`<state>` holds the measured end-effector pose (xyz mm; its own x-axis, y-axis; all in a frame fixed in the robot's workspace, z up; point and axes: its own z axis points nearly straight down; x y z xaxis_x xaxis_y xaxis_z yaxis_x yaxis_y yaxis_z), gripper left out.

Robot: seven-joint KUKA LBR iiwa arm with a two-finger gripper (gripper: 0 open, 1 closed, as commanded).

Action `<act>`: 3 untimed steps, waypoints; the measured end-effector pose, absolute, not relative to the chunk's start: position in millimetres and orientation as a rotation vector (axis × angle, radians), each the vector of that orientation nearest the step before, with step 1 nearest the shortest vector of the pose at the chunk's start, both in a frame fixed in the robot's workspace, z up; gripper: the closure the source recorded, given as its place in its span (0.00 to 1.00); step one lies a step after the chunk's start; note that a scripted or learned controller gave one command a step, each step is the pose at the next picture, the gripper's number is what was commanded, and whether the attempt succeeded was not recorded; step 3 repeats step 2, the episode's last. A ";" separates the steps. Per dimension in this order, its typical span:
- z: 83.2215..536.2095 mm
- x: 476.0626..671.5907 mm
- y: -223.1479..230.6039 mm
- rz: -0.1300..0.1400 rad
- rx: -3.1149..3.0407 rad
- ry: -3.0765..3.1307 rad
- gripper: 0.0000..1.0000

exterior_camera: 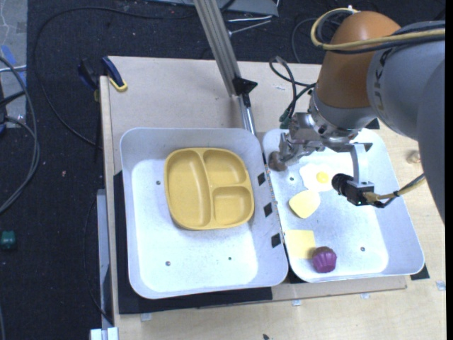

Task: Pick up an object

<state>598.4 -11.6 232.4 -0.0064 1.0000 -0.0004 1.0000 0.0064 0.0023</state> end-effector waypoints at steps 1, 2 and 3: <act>229.4 625.2 46.9 0.004 2.211 2.230 1.00; 234.9 656.2 99.2 0.007 2.212 2.228 1.00; 234.9 656.2 99.2 0.007 2.212 2.228 1.00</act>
